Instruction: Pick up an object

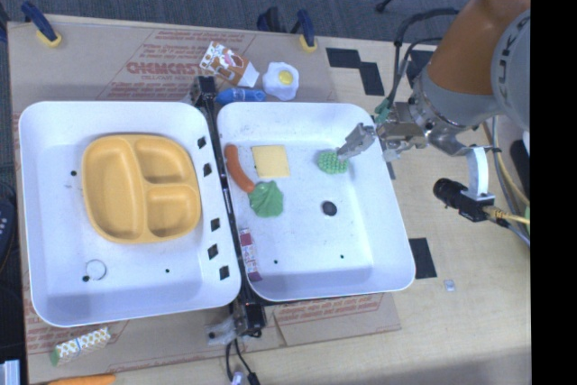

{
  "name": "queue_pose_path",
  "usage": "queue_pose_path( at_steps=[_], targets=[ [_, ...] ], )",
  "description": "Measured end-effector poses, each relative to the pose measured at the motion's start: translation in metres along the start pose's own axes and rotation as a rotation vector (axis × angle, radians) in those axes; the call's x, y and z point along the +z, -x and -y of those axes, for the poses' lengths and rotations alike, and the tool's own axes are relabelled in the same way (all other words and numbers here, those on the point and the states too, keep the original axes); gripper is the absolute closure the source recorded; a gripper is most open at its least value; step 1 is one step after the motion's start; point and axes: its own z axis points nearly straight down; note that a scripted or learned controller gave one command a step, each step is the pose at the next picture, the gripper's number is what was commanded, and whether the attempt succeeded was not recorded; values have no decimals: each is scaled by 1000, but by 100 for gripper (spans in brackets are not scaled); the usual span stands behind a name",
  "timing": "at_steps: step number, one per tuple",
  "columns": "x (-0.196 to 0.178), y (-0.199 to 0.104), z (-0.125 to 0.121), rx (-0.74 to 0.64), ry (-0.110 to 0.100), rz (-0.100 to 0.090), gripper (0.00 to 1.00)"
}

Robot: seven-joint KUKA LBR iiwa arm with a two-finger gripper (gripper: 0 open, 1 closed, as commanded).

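Grey metal end effector (353, 142): it reaches in from the right, over the right rim of the right bin (388, 194), with its tip low in the bin; I cannot tell how far it is open, and nothing is seen between its tips.
Green round piece (332, 162): just beside the end effector tip, on its lower left side, maybe touching; I cannot tell for sure.
Dark small disc (329, 209): near, below the end effector, on the bin floor.
Yellow square slice (270, 161): to the left of the end effector, flat on the bin floor.
Green leafy toy (267, 199): further left and lower, just under the yellow slice.
Orange sausage shape (239, 168): still further left, near the left wall of the same bin, touching the leafy toy.
Left bin (36, 194): well apart from the end effector, on the far left.
Yellow divided tray (140, 187): inside the left bin, with three compartments.
Tabletop items: a fried egg toy (282, 79) and a small printed packet (221, 61) lie behind the bins, up and left of the end effector.
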Motion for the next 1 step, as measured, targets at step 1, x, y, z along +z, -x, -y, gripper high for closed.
queue_pose_path(
  at_steps=[1],
  targets=[
    [106,-59,-45,-8,-2,0,0]
  ],
)
